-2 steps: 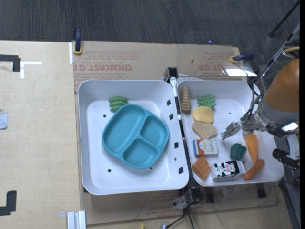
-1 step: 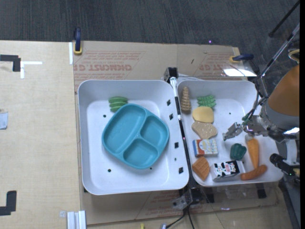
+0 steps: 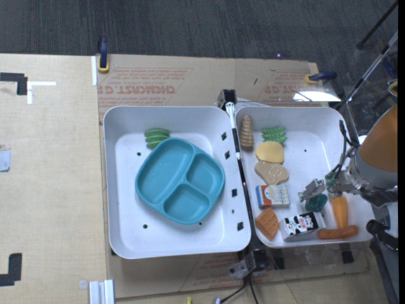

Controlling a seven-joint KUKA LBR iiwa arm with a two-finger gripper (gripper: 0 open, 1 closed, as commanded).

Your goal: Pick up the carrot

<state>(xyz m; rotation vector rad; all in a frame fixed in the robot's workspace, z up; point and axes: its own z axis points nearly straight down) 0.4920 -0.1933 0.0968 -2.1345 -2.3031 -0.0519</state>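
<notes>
pincer (image 3: 314, 190), state unclear, left of carrot (image 3: 340, 211); crowding sausage (image 3: 337, 233) and teal piece (image 3: 316, 202) risk a mistaken grasp.

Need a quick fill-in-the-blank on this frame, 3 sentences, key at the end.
1. The blue plate lies in the ____ bin.
2. The carrot lies in the ____ bin.
3. The blue plate has ____ compartments.
The gripper is beside the carrot.
Missing words: left; right; three
</notes>
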